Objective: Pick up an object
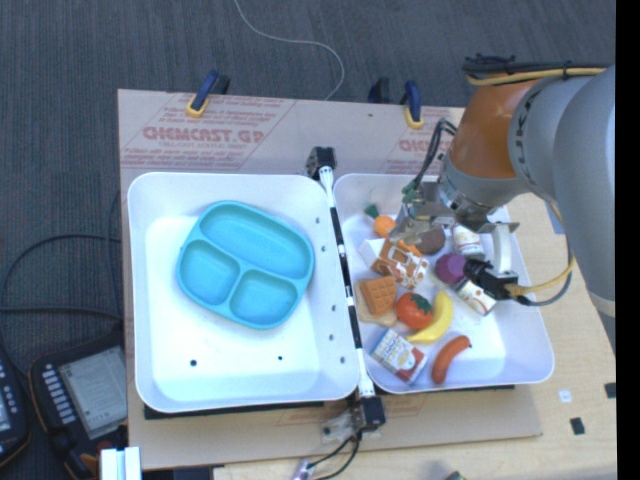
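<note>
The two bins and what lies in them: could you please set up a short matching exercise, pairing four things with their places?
Things:
1. blue tray
2. sausage
3. banana
4. gripper

Places:
A. near the front edge of the right bin
B. over the back part of the right bin
C. in the left bin
D. beside the tomato, in the right bin

Pairs: 1-C, 2-A, 3-D, 4-B
</note>
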